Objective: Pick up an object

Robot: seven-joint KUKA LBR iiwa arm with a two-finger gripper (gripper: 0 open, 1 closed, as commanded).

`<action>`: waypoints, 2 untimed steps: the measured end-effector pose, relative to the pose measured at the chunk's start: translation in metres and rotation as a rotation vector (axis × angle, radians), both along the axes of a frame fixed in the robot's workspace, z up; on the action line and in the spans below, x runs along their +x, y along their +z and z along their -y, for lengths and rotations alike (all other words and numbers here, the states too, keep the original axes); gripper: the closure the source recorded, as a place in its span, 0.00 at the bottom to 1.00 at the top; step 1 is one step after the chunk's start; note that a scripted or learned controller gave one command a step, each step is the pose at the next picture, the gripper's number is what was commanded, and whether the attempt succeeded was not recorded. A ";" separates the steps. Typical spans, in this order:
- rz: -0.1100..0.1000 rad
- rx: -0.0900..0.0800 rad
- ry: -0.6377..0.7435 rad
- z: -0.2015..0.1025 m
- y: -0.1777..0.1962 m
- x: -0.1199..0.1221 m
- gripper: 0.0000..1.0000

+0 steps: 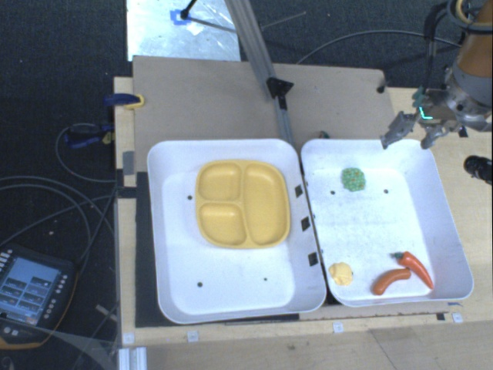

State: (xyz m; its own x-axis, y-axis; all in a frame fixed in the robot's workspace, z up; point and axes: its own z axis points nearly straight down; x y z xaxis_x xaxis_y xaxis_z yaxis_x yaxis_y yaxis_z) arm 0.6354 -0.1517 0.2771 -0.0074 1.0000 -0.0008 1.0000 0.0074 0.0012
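The hand [414, 132] hangs at the upper right of the frame, above the far rim of the right bin [435, 172]; its 2 grey fingers are spread wide, nothing between them. That bin is smooth white plastic with rounded corners. Inside: a bumpy green ball [353, 179] near the upper left, a small lumpy yellow piece [340, 273] at the lower left, a glossy orange sausage shape [390, 280] and a tapered red-orange pepper [417, 268] at the lower right, the last 2 touching. The left bin [173, 276] holds a yellow tray [242, 203] with 3 compartments. The bench [208, 95] is flat tan board. Dark carpet, cables and a handheld pendant [27, 284] lie at the left.
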 end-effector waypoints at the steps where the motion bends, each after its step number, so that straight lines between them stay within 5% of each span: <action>1: -0.004 0.000 -0.005 0.001 -0.060 0.006 0.00; 2: -0.005 0.001 -0.007 0.004 -0.123 0.004 0.00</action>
State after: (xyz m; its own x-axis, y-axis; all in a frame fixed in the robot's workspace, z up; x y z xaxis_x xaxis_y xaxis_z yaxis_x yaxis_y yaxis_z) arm 0.6397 -0.1561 0.1542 -0.0006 1.0000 0.0001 1.0000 0.0006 -0.0040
